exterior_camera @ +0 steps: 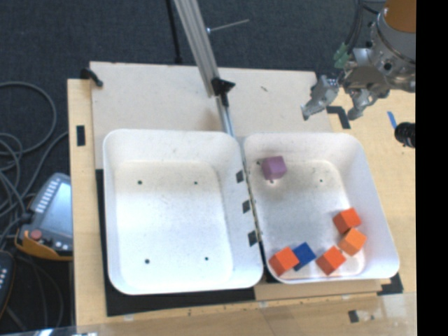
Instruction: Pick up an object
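Grey arm (392,40), orange band, 2 metal fingers (318,100), seemingly thin cables.

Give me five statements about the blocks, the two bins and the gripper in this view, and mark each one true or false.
1. The purple block lies in the right bin. True.
2. The blue block lies in the left bin. False: it lies in the right bin, near its front edge, beside an orange block.
3. The right bin holds four orange blocks. True.
4. The gripper holds the purple block between its fingers. False: the gripper is above the bench behind the right bin, with nothing between its fingers, and the purple block sits on the bin floor.
5. All the orange blocks are gathered around the purple block. False: they lie toward the bin's front right corner, apart from the purple block.
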Available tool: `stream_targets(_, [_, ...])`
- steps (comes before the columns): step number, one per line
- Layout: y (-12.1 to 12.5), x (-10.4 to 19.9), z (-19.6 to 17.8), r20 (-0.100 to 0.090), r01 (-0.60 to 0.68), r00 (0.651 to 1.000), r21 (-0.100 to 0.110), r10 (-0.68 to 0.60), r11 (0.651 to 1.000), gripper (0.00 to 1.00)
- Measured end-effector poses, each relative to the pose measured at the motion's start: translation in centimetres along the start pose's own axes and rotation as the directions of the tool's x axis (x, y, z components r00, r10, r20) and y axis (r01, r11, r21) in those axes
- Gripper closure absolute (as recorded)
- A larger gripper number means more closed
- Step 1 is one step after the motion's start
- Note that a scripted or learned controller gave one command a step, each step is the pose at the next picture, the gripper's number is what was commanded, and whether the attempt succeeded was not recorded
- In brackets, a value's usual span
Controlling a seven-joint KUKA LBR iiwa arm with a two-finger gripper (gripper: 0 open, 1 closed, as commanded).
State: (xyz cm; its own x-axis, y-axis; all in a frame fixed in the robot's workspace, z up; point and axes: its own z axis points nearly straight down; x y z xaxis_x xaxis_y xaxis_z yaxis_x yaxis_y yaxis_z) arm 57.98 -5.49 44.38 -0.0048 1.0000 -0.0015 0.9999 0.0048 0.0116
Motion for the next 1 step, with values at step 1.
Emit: stream_targets(1, [2.70, 2.02, -4.60, 0.001, -0.001, 1.000, 0.003, 0.001, 1.000, 0.00])
